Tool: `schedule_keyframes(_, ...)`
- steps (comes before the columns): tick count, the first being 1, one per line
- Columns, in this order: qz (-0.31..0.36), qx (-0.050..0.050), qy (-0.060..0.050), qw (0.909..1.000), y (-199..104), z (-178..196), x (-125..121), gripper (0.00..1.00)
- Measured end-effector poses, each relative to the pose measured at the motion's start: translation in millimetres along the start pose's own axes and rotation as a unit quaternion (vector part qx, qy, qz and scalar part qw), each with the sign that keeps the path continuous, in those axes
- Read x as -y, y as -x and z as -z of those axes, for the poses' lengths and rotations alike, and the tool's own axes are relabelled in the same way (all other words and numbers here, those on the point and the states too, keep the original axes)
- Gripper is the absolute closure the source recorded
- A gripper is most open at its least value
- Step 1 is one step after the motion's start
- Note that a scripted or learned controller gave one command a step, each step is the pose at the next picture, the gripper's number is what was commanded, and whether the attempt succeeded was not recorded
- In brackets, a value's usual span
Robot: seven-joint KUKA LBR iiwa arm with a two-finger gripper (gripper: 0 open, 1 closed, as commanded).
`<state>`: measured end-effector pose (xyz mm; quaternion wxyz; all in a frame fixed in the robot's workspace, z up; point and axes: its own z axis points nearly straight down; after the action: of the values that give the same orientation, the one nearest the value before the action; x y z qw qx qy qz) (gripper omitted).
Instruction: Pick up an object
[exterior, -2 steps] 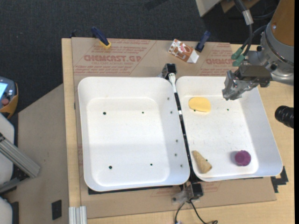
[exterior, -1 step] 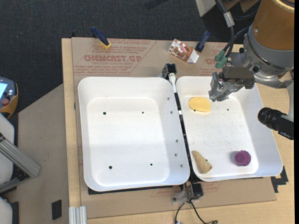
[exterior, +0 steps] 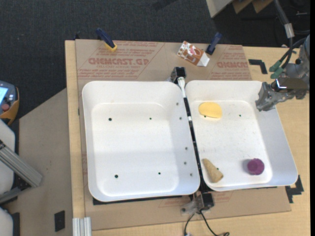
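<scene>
While the left bin [exterior: 133, 141] lay bare, the right bin [exterior: 278, 141] near the tabletop's [exterior: 295, 127] right edge carried three things: a tan cone-like piece [exterior: 212, 170] and a purple ball [exterior: 255, 166] toward its near edge, well apart, and a yellow object [exterior: 210, 110] toward its far side. Over that bin's far right corner hung the gripper [exterior: 266, 100]; how it stood could not be told. Farther back, a small red-and-white packet [exterior: 192, 53] lay on the cardboard [exterior: 147, 58].

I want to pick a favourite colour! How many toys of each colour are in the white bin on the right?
Yellow: 1, the yellow piece
Tan: 1, the tan cone
Purple: 1, the purple ball
Total: 3, all in the right bin
</scene>
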<state>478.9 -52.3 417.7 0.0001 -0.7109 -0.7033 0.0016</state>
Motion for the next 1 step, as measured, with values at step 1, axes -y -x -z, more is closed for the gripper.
schedule_keyframes(1,0.0,0.0,0.0,1.0,95.1,-17.2,-0.6,1.0)
